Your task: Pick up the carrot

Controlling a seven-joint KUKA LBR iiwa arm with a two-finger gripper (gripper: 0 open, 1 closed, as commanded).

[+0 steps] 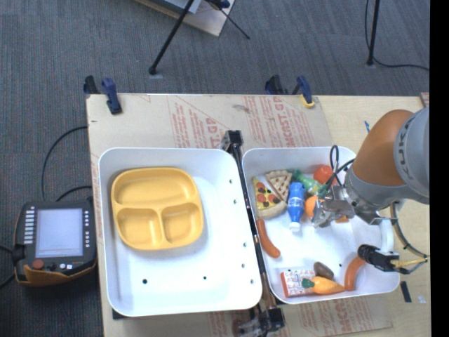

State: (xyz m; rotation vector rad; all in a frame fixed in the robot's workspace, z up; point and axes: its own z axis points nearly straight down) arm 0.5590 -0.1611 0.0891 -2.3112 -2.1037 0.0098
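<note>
Figure: oblique overhead view of the wooden worktop [203,114], which carried two shallow white plastic bins set side by side. The left bin [126,286] held a yellow three-compartment plate [158,207] in its upper half; the rest of its floor lay bare, giving wide room. The right bin [319,152] was crowded: a pizza-slice toy [269,190] near the divider, a small blue-and-white bottle [296,203] just beside it, a red sausage [268,239] along the left wall, and a small red carton [296,282] against the near edge. My grey arm with its orange band [382,156] reached in from the right, and my pincer [328,210] sat low in the upper middle of that bin, close to the bottle and hemmed by small toys. I could not tell whether my pincer was apart or together; clutter hid the tips. The small orange carrot with a green top [324,284] lay flat near the bin's near edge, touching the carton, well apart from my pincer and nearer the camera. A bare patch of floor separated them.
</note>
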